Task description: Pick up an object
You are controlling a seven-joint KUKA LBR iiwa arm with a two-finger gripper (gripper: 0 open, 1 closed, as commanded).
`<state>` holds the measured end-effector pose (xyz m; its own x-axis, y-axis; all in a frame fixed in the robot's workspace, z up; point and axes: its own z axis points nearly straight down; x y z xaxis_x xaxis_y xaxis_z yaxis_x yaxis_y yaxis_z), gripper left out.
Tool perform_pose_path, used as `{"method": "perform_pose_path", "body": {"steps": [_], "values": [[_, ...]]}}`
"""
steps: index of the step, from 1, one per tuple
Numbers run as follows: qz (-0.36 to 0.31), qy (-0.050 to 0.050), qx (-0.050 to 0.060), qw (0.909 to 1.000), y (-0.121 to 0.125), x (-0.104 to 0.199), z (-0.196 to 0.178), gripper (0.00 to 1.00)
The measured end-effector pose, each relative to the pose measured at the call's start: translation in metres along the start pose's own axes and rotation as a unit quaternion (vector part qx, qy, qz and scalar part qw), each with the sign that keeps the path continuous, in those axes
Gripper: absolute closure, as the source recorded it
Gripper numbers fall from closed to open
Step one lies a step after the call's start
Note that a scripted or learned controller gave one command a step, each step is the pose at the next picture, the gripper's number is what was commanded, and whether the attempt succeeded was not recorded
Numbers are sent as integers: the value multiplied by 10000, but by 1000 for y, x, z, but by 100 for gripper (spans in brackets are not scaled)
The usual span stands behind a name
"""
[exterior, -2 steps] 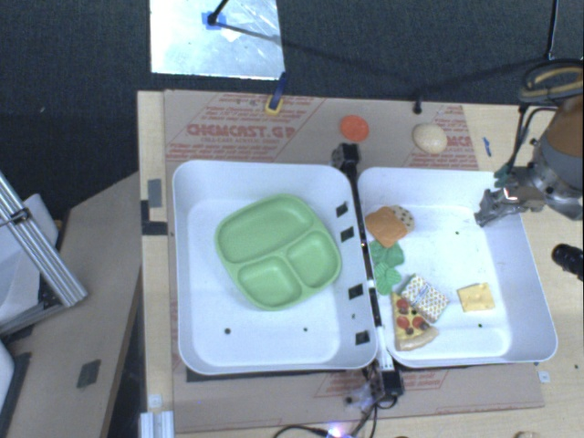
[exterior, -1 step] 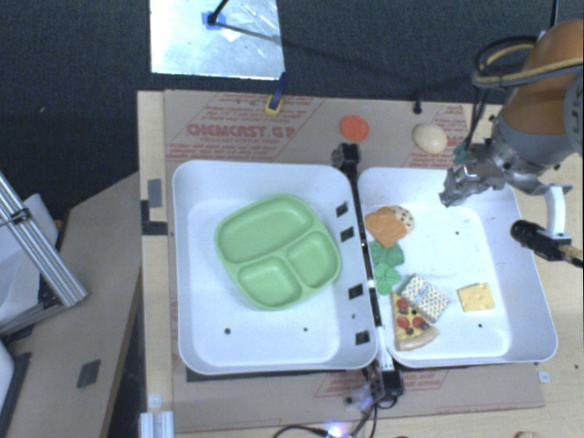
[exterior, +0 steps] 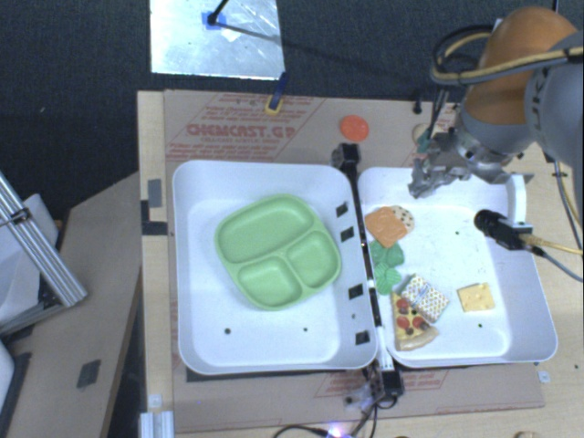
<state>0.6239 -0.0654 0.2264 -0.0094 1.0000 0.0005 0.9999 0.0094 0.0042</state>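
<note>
Grey pincer [exterior: 422, 188] hovering over the far rim of the right bin [exterior: 525, 286]; spread of the tips impossible to tell, nothing visibly between them. Just below, apart from it: orange cookie [exterior: 387, 225], inside that bin.

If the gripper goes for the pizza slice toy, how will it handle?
The pizza slice toy looks flat and thin, so probably light and hard to pinch from above. It overlaps a checkered packet, which may shift too.
</note>
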Motion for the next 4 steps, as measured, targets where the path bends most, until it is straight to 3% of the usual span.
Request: {"method": "perform_pose_path", "body": {"steps": [1,3,4], "values": [[13,-4,5,10000,15,14,10,100],[15,-6,2,10000,24,6,-5,100],[42,-7,15,10000,15,1,-7,100]]}}
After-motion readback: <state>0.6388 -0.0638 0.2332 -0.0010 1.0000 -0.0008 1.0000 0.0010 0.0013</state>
